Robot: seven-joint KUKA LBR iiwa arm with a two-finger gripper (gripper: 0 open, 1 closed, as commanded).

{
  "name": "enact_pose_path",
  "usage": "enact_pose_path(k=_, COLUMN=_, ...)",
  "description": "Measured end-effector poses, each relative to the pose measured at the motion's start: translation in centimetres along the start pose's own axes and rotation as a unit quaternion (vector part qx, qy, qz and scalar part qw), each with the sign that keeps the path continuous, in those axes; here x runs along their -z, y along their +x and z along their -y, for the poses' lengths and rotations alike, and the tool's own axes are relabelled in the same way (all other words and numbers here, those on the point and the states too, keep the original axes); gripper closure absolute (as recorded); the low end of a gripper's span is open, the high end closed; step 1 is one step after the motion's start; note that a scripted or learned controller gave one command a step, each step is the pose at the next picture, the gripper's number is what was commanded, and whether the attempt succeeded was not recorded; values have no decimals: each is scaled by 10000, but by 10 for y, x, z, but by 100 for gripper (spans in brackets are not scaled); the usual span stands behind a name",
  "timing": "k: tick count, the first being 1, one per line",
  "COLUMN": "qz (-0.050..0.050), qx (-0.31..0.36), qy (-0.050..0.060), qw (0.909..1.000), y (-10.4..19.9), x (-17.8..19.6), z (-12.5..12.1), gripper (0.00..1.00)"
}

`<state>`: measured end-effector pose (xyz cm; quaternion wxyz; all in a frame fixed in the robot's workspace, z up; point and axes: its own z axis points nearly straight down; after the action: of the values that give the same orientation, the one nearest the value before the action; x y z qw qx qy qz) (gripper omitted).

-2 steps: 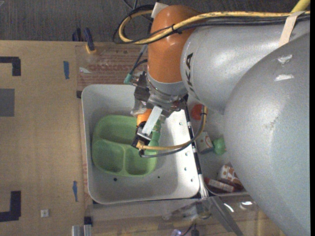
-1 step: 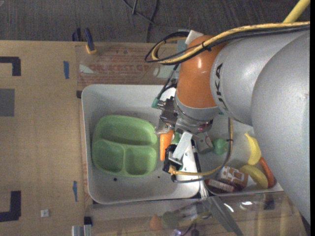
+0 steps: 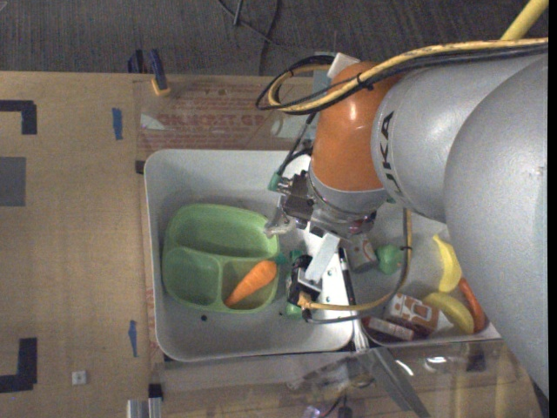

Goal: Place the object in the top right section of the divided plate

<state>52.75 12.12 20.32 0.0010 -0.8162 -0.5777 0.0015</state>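
Observation:
A green divided plate [image 3: 204, 233] lies in the left white bin [image 3: 170, 177]. An orange carrot [image 3: 252, 282] rests in the plate's lower right section, tilted, with its tip toward the bin's front. My gripper [image 3: 280, 223] hangs just over the plate's right rim, above and right of the carrot. The wrist and the orange band hide most of it. Nothing shows held in it.
The right bin [image 3: 428, 333] holds a yellow banana [image 3: 448, 264], a second yellow piece [image 3: 454, 309], an orange-red item [image 3: 473, 301], a brown packet [image 3: 407, 313] and a small green piece [image 3: 388, 258]. The arm covers much of that bin. Bare cardboard bench lies to the left.

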Motion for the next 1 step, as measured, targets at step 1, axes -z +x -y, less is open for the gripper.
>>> enact_pose_path(k=1, qz=-4, qx=-1472, qy=-1, qw=9891, y=13, x=-79, z=-49, gripper=0)
